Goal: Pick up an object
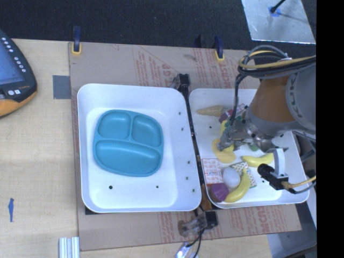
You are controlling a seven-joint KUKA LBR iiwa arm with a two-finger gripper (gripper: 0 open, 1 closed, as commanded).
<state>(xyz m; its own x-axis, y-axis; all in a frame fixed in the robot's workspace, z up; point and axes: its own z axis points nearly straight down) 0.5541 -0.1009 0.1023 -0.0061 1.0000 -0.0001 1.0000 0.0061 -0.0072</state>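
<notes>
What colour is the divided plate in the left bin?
Light blue plate, clearest in the camera view.

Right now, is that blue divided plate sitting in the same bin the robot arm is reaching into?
No, the blue divided plate lies in the left bin, while the arm reaches over the right bin.

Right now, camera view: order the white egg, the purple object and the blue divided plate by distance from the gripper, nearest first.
1. White egg, right bin, just below the gripper.
2. Purple object, same bin, near its lower left corner, a little beyond the egg.
3. Blue divided plate, left bin, across the divide, clearly farthest.
</notes>
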